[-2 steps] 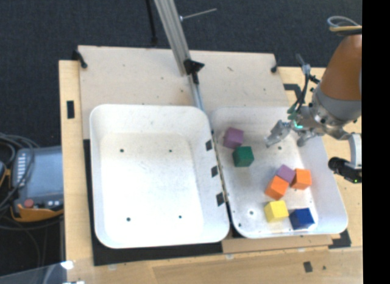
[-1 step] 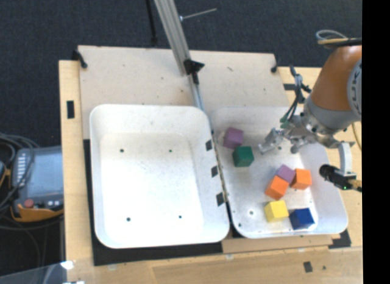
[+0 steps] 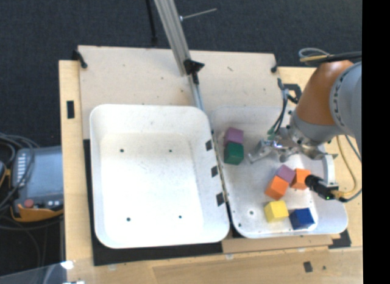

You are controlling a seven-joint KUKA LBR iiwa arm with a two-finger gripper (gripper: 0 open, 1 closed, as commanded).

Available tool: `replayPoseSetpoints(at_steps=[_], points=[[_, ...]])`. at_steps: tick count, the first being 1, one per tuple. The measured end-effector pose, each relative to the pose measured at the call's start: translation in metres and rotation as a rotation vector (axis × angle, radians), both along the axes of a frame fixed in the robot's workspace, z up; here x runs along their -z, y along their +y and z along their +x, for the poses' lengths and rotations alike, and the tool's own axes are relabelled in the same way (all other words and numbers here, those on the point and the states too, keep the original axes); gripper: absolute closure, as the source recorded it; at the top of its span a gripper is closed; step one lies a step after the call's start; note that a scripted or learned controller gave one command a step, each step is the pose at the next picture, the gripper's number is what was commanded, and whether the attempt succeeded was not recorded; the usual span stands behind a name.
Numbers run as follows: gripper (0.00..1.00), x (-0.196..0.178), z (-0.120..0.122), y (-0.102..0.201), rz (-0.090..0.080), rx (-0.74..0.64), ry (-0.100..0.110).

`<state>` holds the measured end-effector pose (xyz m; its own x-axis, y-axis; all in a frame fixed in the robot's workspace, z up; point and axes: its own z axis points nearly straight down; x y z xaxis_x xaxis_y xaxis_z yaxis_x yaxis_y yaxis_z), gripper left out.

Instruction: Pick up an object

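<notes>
The arm reaches in from the right over the right bin (image 3: 244, 222), and its gripper (image 3: 263, 150) hangs in the middle of this bin. I cannot tell how the gripper is set, because the metal parts are small and blurred, and I see no object caught in it.

All the objects lie in the right bin. A purple block (image 3: 234, 135) and a green block (image 3: 233, 153) touch each other at the left side, just left of the gripper. Nearer to the camera there is a group: a small purple block (image 3: 286, 172), two orange blocks (image 3: 277, 187) (image 3: 300, 178), a yellow block (image 3: 276, 210) and a blue block (image 3: 301, 218). The left bin (image 3: 152, 173) has no blocks.

I judge that the task is in the approach step, and nothing is picked yet. The next move probably calls for choosing one block, maybe the green one because it is closest, centering above it and going down straight.
</notes>
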<state>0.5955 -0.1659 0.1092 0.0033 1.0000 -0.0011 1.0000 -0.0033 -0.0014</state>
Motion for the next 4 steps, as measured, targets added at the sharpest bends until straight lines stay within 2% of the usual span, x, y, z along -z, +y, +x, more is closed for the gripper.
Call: replayPoseSetpoints(at_steps=[1,2,3,4], points=[[0.0,0.012,0.001,-0.001,-0.001,0.001,-0.002],[1.0,0.0,0.002,-0.002,-0.001,0.006,-0.006],[1.0,-0.065,0.002,-0.008,-0.002,0.005,-0.009],[1.0,-0.109,0.005,-0.012,-0.001,-0.003,-0.008]])
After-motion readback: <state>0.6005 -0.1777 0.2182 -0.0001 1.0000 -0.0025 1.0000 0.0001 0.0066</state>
